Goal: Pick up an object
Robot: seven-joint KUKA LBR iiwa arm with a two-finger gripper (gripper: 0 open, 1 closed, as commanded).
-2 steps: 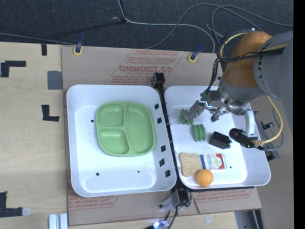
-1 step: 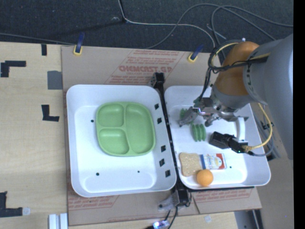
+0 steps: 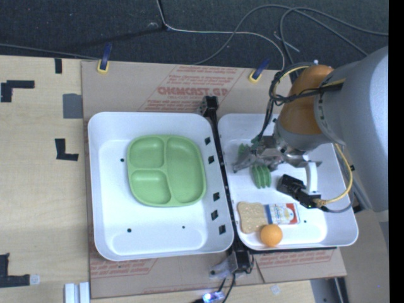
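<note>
In the right bin (image 3: 334, 232), my gripper (image 3: 247, 158) reaches down near the left wall, directly over a green ribbed object (image 3: 261, 174). Part of that object pokes out on the far side of the gripper, and I cannot tell whether it is gripped. Near the front of the same bin lie a slice of toast (image 3: 250, 214), an orange ball (image 3: 271, 235) and a small white packet with blue and red print (image 3: 281, 214). The arm's orange band (image 3: 306, 103) and grey body cover the bin's back right part.
The left bin (image 3: 107, 232) holds a green divided plate (image 3: 167, 170). A black clip (image 3: 294, 189) with a yellow cable hangs off the wrist over the right bin. Black clamps (image 3: 211, 105) join the bins along the middle divider. Cables trail across the dark floor behind.
</note>
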